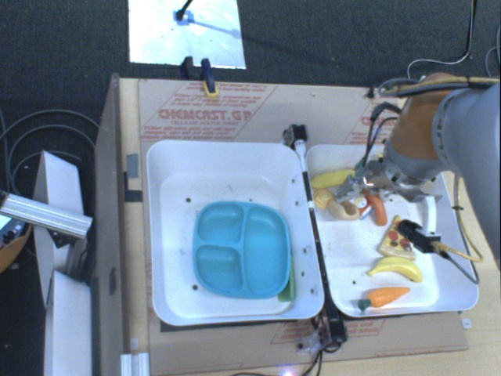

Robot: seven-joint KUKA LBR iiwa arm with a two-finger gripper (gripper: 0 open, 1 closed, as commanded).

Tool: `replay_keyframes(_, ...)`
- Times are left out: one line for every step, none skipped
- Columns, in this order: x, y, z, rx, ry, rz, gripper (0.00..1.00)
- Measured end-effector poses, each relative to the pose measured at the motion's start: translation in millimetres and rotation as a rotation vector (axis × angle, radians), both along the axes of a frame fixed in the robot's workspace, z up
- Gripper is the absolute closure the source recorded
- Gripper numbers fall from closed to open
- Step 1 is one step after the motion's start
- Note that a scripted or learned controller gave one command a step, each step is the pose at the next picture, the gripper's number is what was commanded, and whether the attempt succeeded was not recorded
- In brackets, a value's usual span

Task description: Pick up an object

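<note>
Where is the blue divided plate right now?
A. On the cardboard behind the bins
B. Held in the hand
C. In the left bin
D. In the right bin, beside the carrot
C: the blue plate lies flat on the floor of the left bin, while the carrot lies in the right bin.

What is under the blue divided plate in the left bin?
A green edge sticks out beneath the blue plate at its lower right corner, on the left bin floor. The plate covers the rest, so the item cannot be identified.

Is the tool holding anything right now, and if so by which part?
Cannot be told. The tool sits low in the right bin, among a toy hot dog and a yellow piece, but nothing is clearly gripped.
</note>
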State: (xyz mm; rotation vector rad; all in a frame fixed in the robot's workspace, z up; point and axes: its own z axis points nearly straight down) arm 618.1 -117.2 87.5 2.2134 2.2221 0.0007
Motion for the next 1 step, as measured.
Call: replay_keyframes(-1.5, 1.6, 8.7, 0.003, -0.001, 0.0, 1.0)
